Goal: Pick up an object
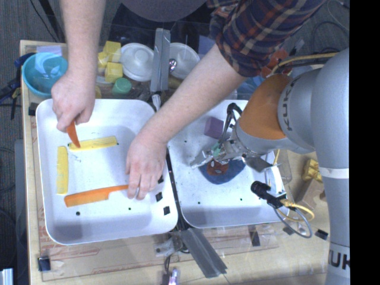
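My tool (pixel 215 154) low in the right white bin (pixel 196 212), over a round blue object (pixel 228 172), grip state unclear, person's two hands (pixel 145 165) handling orange plastic comb (pixel 95 195) in left bin (pixel 47 218).

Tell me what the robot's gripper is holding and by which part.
Cannot be told: the gripper sits low over the blue object in the right bin, its fingertips hidden.
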